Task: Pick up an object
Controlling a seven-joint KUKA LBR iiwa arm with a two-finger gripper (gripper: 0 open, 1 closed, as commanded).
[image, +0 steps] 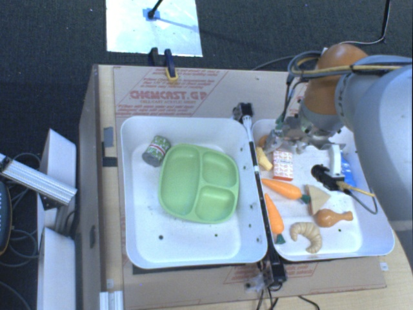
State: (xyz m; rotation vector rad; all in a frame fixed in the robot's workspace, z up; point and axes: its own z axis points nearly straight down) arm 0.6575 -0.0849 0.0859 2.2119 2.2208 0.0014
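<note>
Nearest the camera, the right bin (364, 237) holds the toy foods, loosely scattered so that most can be approached from above. A croissant (307, 234) lies at the near side with a chicken drumstick (333, 217) just beside it. An orange carrot (274, 215) runs along the bin's left wall, which probably leaves little room for a grasp on that side. A second carrot (282, 188) lies crosswise a little farther in, touching a pale wedge (317, 197).

Beyond these sits a red-and-white packet (282, 165), flat on the bin floor, with a yellow piece (263, 158) close at its left. The gripper (285, 141) hangs directly over the packet's far end, the arm (361, 102) bending down from the right. That placement suggests the packet is the object being tried for. It looks to be on the floor of the bin, not lifted. Whether the gripper is open or closed on anything cannot be told at this angle, since the wrist hides its tips.

In the left bin (148, 237), a green divided plate (199, 183) lies in the middle and a small can (155, 150) lies on its side near the far corner, both well apart from the arm and seemingly not part of this attempt.

Farthest back, the tabletop (187, 86) shows a bare printed board, with a clamp (169, 64) at its far edge, likely holding it in place.
</note>
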